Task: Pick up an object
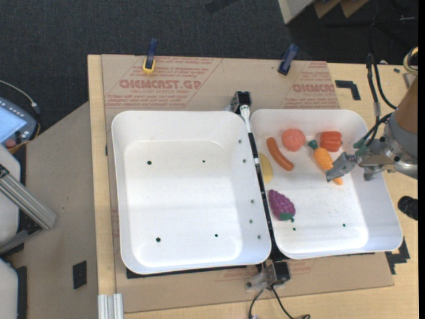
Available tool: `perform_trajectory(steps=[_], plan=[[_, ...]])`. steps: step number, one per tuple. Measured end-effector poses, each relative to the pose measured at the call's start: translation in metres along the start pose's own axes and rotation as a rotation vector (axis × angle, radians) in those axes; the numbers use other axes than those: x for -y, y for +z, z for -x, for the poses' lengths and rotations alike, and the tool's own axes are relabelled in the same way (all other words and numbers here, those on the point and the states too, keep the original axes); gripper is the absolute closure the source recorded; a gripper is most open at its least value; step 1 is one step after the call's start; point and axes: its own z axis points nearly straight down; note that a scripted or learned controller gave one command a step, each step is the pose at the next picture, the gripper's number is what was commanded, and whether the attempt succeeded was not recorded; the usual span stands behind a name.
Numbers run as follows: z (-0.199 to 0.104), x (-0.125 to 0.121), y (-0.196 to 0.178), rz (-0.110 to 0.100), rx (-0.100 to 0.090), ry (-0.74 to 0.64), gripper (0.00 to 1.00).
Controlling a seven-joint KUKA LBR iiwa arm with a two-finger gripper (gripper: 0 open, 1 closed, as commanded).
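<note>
The cable [265, 306] at the near edge of the bench [73, 178] ran out of frame below the right bin [372, 234]. The arm [406, 128] entered beside the right bin's far right corner and was cut off by the frame edge, so its upper links could not be examined. The claw [337, 170] hung over the right part of the right bin; whether its fingers stood apart or together could not be told, as the tip merged with the orange carrot [323, 158] beneath it. No object could be confirmed between the fingers.

The bench was light wood, covered by a brown printed cardboard sheet [199, 78] under both bins. The left bin [133, 178] lay touching the right bin along a dark centre seam. Dark carpet [99, 12] lay beyond the bench.

Within the right bin, nearest was a purple grape bunch [281, 205], by the seam. Farther back, a yellow item [265, 168] lay against the seam, partly hidden by the bin wall and not identifiable. Beyond it lay a red sausage [279, 153], tilted, then a round pink-red fruit [293, 139] and a red pepper [331, 139]. The carrot lay just near of the pepper, at the claw tip.

A yellow clamp [150, 63] and a blue clamp [288, 58] gripped the cardboard's far edge.
</note>
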Motion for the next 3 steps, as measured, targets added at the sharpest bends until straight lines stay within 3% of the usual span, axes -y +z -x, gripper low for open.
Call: perform_trajectory(steps=[1, 2, 3], plan=[[0.065, -0.058, 0.039, 0.005, 0.005, 0.002, 0.00], [-0.015, -0.066, 0.127, -0.007, -0.005, -0.007, 0.00], [-0.009, -0.067, 0.111, 0.003, 0.001, 0.000, 1.00]])
